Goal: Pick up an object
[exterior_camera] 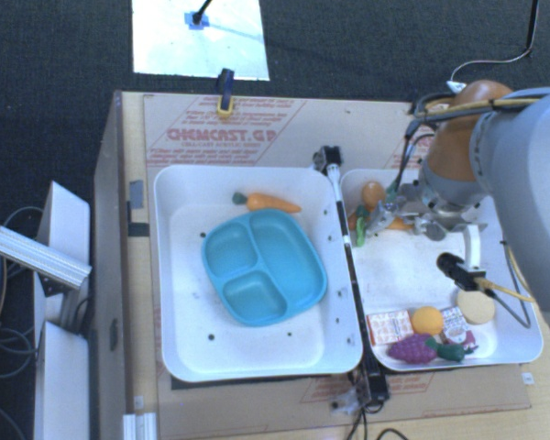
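My gripper is down in the far left corner of the right bin, below the orange band of the arm. Close around it are a small orange fruit and a green toy against the bin's left wall. Along the front of the right bin lie a cracker packet, an orange ball, purple grapes, a red-and-white packet and a beige round piece. A carrot lies at the back of the left bin.
A blue divided plate takes up the middle of the left bin. The divider between the bins runs just left of the gripper. The arm's grey body and cables hang over the right bin's right side.
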Motion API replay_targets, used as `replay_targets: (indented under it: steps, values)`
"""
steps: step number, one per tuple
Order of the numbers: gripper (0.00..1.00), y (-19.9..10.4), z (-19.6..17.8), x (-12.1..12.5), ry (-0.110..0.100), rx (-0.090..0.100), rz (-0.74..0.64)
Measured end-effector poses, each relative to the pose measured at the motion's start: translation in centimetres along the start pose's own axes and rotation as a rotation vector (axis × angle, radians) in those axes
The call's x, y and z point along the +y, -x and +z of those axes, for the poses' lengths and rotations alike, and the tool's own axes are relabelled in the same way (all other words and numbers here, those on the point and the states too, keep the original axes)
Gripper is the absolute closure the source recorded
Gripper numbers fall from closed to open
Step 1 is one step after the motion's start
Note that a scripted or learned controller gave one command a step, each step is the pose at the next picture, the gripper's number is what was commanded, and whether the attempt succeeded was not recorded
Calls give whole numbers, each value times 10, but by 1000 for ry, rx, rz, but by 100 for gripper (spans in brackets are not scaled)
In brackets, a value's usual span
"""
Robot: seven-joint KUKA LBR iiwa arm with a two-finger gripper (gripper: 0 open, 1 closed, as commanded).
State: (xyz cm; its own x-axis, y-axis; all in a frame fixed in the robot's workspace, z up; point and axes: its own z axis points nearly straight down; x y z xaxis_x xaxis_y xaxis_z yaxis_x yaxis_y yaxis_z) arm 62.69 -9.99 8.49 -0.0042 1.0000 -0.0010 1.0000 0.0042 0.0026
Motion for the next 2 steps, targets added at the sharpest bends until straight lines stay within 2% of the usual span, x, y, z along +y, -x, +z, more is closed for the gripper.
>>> replay_targets:
  steps: [1, 2]
  values:
    - [0, -3, 1, 29, -73, 0, 3]
    - [100, -3, -9, 29, -72, -2, 0]
